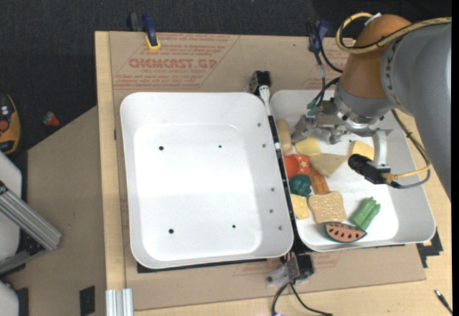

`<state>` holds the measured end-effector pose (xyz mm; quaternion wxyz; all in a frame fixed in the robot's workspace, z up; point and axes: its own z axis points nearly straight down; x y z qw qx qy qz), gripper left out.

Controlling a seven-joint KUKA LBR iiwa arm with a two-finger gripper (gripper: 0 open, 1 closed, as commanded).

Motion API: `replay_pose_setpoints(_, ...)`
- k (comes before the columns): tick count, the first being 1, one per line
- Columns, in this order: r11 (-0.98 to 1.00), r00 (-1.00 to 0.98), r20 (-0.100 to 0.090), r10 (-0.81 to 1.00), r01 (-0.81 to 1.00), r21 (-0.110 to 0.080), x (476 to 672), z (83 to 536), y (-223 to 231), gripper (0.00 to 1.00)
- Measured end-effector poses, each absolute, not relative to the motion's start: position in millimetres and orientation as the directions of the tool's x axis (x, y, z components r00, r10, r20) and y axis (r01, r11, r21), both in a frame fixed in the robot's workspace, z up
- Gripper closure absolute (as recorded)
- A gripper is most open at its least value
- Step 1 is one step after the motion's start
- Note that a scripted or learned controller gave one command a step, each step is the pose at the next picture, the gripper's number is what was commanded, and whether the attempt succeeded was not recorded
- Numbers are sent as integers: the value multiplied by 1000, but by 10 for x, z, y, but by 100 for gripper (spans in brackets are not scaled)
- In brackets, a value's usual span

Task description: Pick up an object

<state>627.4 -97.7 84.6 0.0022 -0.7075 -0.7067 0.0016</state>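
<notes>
The right bin [412, 211] holds several toy foods. A yellow piece [308, 146], a beige wedge [331, 163] and a red piece [295, 164] lie near its left wall. Below them are a teal piece [301, 184], a toast slice [326, 206], a watermelon slice [345, 231] and a green vegetable [366, 213]. My gripper [320, 125] hangs low over the bin's upper left part, just above the yellow piece and partly covering what lies under it. The grey arm with its orange band [369, 56] comes in from the upper right.
The left bin [193, 178] lies beside the right one, sharing a black hinge line [278, 157]. A tan stick [285, 135] rests against the dividing wall. A black cable end [366, 168] hangs over the right bin. Clamps [150, 31] hold the cardboard base.
</notes>
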Motion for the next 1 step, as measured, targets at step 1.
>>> replay_pose_setpoints(1, 0, 0, -1, 1000, 1000, 3, 6306, 970, -982, 100)
